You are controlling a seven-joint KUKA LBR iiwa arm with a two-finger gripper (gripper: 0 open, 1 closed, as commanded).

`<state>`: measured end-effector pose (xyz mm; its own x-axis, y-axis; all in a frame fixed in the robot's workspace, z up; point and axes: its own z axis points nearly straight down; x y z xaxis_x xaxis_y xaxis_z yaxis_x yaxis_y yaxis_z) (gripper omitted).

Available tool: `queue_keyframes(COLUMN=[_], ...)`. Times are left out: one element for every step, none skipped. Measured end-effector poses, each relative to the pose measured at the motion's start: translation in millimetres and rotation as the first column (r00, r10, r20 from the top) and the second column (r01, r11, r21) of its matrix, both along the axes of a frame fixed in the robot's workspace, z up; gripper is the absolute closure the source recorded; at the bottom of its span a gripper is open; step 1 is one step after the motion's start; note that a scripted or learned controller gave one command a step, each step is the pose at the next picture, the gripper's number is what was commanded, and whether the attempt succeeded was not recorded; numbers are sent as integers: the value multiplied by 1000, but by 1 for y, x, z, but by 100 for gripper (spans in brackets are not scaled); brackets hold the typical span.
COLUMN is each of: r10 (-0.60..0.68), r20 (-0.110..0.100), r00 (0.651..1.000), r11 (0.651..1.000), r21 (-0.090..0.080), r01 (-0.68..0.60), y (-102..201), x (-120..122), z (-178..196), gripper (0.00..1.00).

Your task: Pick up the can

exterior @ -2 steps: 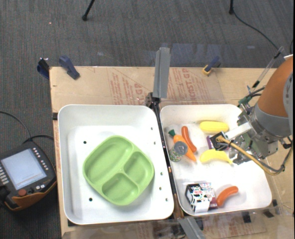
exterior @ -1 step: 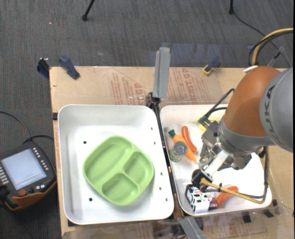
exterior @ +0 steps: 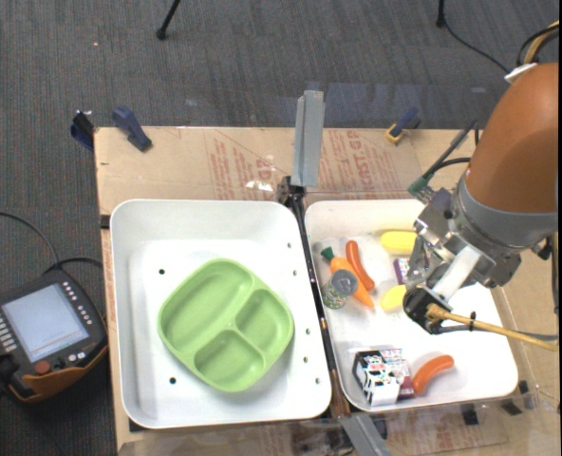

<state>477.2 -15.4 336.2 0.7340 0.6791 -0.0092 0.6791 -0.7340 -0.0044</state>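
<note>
Currently your small silver-topped can [exterior: 340, 287] sits just beside an orange toy carrot [exterior: 360, 291]; your gripper [exterior: 421, 272], state impossible to tell, may snag that instead.

**Robotics laboratory work cell.** A cardboard-topped bench [exterior: 215, 160] stood on grey carpet [exterior: 262, 55], with blue clamps [exterior: 131, 127] fixed along the bench's far edge. On the bench, a left bin [exterior: 134, 226] and a right bin [exterior: 357, 218], both shallow and white, sat side by side. A grey-and-orange industrial arm [exterior: 514, 160] reached over the bench from its right. A teach pendant [exterior: 42, 335] with a screen lay on the floor left of the bench, and thin black stand legs [exterior: 171, 12] stood beyond the bench.
</note>
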Motion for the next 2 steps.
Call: queue_keyframes(r10=[-142, 119], r20=[-1, -3], r00=[990, 993], r11=[990, 993], r21=[-1, 1], r01=[142, -119], y=[31, 113], x=[5, 9], z=[-42, -77], gripper=[100, 100])
